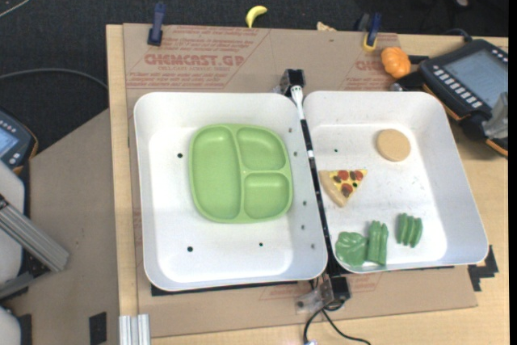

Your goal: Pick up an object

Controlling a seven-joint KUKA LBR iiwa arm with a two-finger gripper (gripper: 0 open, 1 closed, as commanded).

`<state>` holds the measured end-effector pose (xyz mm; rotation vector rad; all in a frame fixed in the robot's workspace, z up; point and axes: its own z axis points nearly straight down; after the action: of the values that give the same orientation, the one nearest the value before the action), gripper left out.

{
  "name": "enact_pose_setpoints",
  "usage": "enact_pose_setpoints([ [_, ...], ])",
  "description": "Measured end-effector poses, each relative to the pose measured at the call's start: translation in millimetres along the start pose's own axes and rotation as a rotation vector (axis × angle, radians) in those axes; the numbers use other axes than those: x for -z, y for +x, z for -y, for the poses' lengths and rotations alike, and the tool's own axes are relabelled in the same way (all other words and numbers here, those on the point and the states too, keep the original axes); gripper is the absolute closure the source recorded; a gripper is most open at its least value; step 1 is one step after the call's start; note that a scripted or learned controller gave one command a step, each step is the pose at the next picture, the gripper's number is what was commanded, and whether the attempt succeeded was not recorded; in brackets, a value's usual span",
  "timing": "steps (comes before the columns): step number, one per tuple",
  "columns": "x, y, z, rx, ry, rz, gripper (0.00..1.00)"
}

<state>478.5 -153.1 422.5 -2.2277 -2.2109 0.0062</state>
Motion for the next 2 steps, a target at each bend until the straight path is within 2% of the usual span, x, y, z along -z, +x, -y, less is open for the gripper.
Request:
enact_pose_setpoints([
  [1, -50.7, -75.3, 0.1, -0.001, 0.001, 0.0, 1.0],
  [2, -132.8, 1.6, -1.1, 0.014, 0.004, -0.006, 1.0],
])
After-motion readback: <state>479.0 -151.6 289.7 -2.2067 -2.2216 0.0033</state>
